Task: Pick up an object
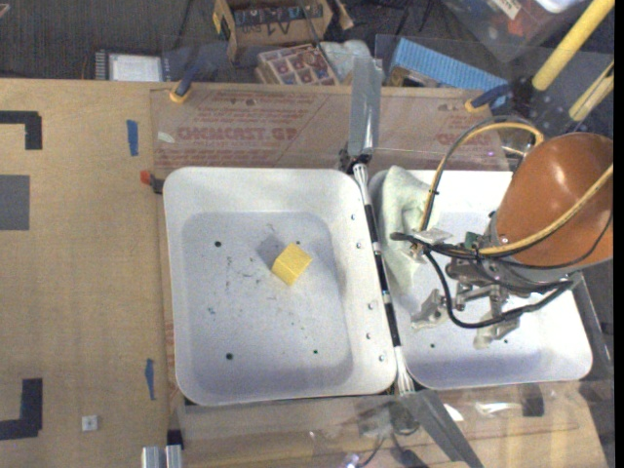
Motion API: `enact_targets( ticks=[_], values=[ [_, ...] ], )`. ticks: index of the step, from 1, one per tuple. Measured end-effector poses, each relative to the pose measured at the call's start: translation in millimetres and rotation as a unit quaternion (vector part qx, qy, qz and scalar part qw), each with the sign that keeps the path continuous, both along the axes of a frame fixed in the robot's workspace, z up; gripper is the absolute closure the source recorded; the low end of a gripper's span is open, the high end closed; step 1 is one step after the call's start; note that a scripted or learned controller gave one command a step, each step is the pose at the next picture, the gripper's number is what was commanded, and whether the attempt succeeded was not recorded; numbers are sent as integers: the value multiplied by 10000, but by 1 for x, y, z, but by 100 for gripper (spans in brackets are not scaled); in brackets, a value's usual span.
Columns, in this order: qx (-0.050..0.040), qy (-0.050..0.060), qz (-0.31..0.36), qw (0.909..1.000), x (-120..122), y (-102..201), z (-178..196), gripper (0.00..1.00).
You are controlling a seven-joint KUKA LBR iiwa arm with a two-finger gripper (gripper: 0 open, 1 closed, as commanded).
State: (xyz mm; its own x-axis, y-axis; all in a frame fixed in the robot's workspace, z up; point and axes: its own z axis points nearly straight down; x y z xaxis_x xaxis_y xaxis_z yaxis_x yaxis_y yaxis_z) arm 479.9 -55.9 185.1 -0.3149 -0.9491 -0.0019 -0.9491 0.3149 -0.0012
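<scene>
You have the grey arm with its orange band reaching in from the right, and its 2-finger gripper (456, 318) hangs over the right shallow white plastic bin (546, 364). The 2 metal fingers (426, 309) stand apart, with nothing between them; under the tips you see the pale floor of that bin.

The small yellow foam cube (292, 263) lies well to the left of the fingers, across the divide where the 2 bins meet, on the scuffed floor of the left shallow white plastic bin (195, 198). It sits near the middle of that bin, tilted so 1 corner points toward you, and well apart from the gripper.

Just above and to the left of the fingers, a crumpled pale cloth (402, 203) rests in the right bin's upper left corner.
</scene>
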Motion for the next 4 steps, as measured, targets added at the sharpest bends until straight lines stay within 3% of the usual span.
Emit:
enact_targets(
  ticks=[1, 2, 3, 4],
  values=[
    [5, -21, -1295, 9916, 0, -41, 77, 0],
    [3, -1, -1765, 9843, 12, -38, 31, 0],
    [-8, -38, -1229, 9924, 15, -91, -98, 0],
    [4, -12, -1460, 9893, 26, -104, -31, 0]
  ],
)
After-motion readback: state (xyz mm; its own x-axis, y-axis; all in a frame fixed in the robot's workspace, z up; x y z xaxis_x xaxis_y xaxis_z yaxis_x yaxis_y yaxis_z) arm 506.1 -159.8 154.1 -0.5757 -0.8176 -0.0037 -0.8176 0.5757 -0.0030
